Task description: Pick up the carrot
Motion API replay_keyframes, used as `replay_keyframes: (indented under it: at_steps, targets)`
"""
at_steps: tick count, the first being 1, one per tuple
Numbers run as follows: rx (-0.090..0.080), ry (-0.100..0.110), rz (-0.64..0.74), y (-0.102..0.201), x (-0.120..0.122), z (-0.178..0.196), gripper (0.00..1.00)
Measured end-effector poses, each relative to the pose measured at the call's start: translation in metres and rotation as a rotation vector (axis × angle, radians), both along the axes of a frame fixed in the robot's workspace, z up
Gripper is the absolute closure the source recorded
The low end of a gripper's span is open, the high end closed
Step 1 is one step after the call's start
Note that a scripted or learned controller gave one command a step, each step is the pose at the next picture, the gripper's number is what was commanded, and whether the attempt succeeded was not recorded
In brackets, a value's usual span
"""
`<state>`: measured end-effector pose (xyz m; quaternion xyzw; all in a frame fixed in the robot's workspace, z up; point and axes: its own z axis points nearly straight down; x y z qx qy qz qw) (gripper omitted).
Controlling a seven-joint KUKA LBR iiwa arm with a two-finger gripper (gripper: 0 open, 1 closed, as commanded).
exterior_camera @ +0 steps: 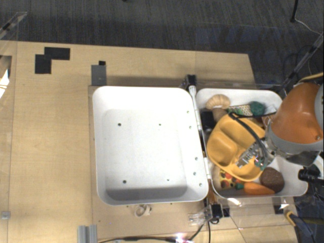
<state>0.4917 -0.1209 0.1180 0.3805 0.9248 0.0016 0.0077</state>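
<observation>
Orange-banded arm (298, 120) slants down over yellow dish (230, 146); carrot (258, 189) just below.

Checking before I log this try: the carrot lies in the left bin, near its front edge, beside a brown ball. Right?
Not quite. The camera view shows the carrot in the right bin, not the left one. The rest holds: it lies near the front edge, beside the brown ball.

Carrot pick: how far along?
Done: the arm is over the right bin, with the gripper low above the yellow tray. In hand: nothing visible; the carrot lies on the bin floor at the near edge, beside the brown round object. Left: move over to the carrot, grasp and lift.
</observation>
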Motion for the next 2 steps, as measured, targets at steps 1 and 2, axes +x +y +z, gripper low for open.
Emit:
replay_keyframes:
  at_steps: [1, 2]
  targets:
    - [-0.001, -0.006, 0.006, 0.001, 0.003, 0.01, 1.0]
    - [-0.002, -0.015, 0.013, 0.002, 0.006, 0.022, 1.0]
